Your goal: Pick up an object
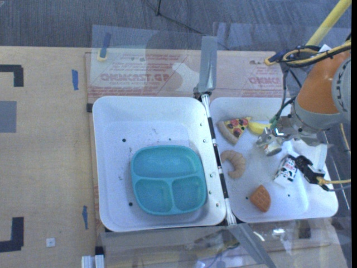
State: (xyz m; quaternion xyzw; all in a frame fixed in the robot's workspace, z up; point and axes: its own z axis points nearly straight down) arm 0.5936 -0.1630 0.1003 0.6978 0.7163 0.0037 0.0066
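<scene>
While the grey arm with its orange band [322,85] reaches in from the right, the tool [270,144] sits low in the right-hand white bin [312,205], close beside the yellow banana-shaped toy [256,128] and the triangular pizza-slice toy [233,128]. How far the tool is spread, I cannot tell; it's a small metallic blur from up here, and nothing reads as held. Candidates are all in this bin: the tan croissant-shaped piece [234,163] towards the middle, the orange-brown wedge [260,198] near the front, and the small white-and-black carton-like item [285,170] just below the tool.

Here's the danger, in my judgement: banana and pizza slice lie touching or nearly so, and a closing tool could nudge one aside or pinch both and drop them. The banana's curved body may well roll out of a grip. Over in the left bin [106,149], the teal divided plastic tray [167,179] sits well apart, out of the action.
</scene>
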